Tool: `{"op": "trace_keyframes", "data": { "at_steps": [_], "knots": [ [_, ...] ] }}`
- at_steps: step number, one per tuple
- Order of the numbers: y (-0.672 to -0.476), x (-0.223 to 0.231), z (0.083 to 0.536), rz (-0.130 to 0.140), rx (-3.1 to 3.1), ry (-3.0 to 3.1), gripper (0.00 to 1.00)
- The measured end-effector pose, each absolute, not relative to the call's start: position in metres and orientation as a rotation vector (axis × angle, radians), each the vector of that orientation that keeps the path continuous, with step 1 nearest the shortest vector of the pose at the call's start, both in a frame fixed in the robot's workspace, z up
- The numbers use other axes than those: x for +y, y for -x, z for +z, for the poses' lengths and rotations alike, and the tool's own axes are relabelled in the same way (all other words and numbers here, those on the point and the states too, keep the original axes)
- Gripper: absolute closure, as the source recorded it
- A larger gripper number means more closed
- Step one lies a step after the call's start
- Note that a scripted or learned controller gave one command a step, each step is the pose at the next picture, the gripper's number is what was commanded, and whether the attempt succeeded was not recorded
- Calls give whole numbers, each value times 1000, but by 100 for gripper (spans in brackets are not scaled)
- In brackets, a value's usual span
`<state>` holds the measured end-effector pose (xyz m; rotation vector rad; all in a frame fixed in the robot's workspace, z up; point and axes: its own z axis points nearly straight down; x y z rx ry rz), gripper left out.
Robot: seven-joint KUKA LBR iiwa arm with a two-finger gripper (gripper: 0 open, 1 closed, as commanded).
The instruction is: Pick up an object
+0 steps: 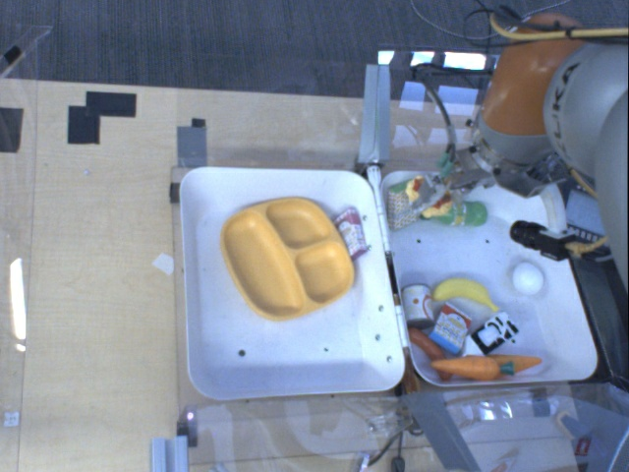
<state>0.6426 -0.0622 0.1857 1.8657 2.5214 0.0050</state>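
Green plastic, a small bottle [462,213] lies on its side at the far end of the right bin [570,347], with a jumble of small yellow, red and white pieces [429,197] touching its left end. This is the thing nearest the gripper [454,172], which hangs just above and behind it at the end of the grey arm [590,87] with its orange band [526,87]; whether the gripper is open or closed cannot be told, and nothing is visibly held. The bottle looks light, stiff and smooth, so it would likely roll or slip if pinched at its rounded ends; a hold across the middle of its body seems safest. Beside the clutter, against the bin's left wall, sits a grey speckled packet [401,206]. Nearer the camera in the same bin lie a white ball [528,279], a yellow banana [466,292], a small can [417,304], a red, white and blue carton [451,326], a black and white cube [494,332] and an orange carrot [484,366], all bunched together at the front. The ball would roll away easily; the carrot and banana look like firm toy food. The left bin [285,362] holds a yellow divided plate [287,257], with a small red and white wrapper [352,232] touching its right edge. Both bins rest on a pale wooden bench [88,293].
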Motion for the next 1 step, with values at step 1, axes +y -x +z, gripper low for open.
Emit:
{"op": "trace_keyframes", "data": {
  "at_steps": [1],
  "knots": [
    [-665, -51, 245, 3, 2451, -1958, 100]
  ]
}}
